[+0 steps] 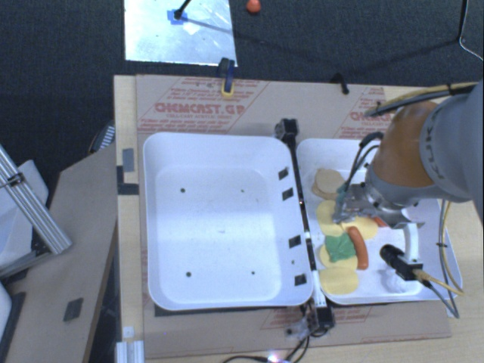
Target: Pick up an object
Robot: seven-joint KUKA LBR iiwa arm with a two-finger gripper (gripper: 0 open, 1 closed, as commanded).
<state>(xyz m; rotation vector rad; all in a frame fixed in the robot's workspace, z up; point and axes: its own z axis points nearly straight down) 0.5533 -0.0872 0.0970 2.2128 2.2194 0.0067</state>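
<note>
in the camera view the pick is looking not yet done: nothing is showing lifted, and the gripper [344,206] is hanging low in the right bin [423,290] over the pile of toy food. the sausage [358,248] and green piece [340,248] are lying just below it

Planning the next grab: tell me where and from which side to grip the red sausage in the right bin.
Grip the red sausage across its middle, coming from above. It lies flat and slender, its long axis running toward the bin's near edge, so the fingers probably fit best on its long sides, the green piece crowding one.
</note>
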